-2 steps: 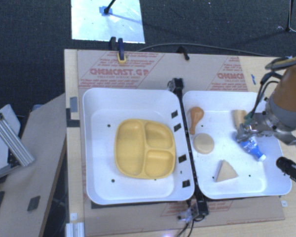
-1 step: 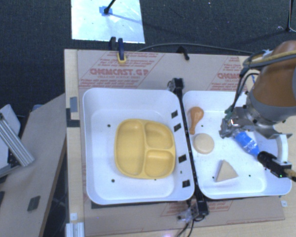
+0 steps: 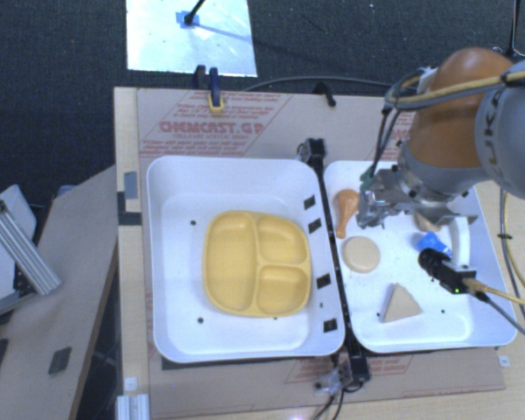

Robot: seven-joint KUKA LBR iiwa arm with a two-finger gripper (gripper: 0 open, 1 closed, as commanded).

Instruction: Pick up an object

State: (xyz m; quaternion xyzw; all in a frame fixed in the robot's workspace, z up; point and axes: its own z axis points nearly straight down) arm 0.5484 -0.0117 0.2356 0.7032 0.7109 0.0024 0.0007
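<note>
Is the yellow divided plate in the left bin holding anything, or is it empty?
Empty. The yellow plate lies flat in the left bin, and all its compartments show bare.

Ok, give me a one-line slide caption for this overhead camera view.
KUKA arm reaches over the right bin beside a drumstick; yellow divided plate fills the left bin.

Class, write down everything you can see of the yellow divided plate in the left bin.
The yellow divided plate is a rounded square of pale yellow, matte, plastic-looking material. Raised ridges split it into three compartments, one long one on the left and two smaller ones on the right, all without contents. It lies flat and slightly turned on the floor of the left bin, near its middle, apart from the walls. Nothing else touches it.
</note>
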